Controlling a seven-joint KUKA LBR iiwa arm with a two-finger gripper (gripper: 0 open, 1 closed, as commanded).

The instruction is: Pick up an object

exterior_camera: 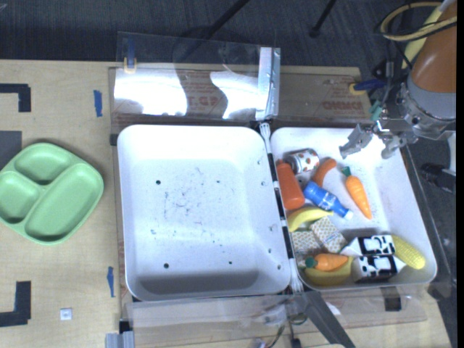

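Observation:
My gripper (373, 142) hangs open over the far right part of the right bin (417, 216), with nothing between its fingers. Below and left of it the bin holds a carrot (357, 195), a blue bottle (326, 199), an orange bottle (290, 185), a small can (305, 160), a banana (307, 217), a cracker-like block (325, 232), a black-and-white cow toy (377, 255), a corn cob (407, 251) and an orange piece (328, 262). The carrot lies closest, just below the fingers.
The left bin (196, 209) sits beside the right one. A green divided plate (47, 191) rests on the bench at the far left. A clear plastic panel (196, 85) stands behind the bins. Cables and the arm's body fill the upper right.

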